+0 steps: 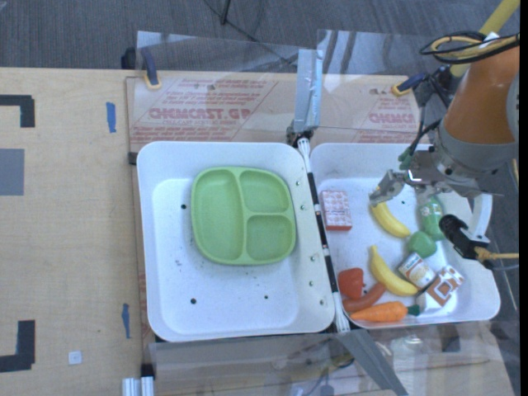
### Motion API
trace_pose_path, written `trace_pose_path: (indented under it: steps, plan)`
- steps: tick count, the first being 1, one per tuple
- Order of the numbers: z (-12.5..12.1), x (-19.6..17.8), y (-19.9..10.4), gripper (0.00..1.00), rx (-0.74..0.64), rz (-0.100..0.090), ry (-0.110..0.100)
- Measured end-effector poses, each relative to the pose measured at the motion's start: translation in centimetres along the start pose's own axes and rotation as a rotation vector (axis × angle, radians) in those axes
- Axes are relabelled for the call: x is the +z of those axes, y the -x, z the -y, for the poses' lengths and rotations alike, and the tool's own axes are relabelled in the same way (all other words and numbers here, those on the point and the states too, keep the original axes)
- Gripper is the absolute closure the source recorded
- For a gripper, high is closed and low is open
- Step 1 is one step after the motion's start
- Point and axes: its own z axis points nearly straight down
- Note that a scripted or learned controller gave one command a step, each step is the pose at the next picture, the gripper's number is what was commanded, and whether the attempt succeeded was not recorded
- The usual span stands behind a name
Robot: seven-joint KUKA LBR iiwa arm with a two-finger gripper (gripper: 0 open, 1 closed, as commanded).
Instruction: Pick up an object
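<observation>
Nearest the lens, an orange carrot along the right bin front wall, and farther back the gripper spread empty, upper banana just at its eight o'clock, long axis ten-to-four.

Two yellow bananas, orange carrot, red pepper, pink carton, clustered in right bin
</observation>
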Motion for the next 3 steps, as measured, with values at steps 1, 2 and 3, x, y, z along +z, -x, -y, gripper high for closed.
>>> trace_pose_path:
  steps: [1,2,3]
  plan:
    - [-1.5,10.2,2.7,0.0,-0.096,0.003,0.011]
    - [-1.6,9.0,3.0,1.0,-0.092,0.01,0.018]
    - [-4.7,-1.4,-1.4,1.0,-0.11,0.002,0.005]
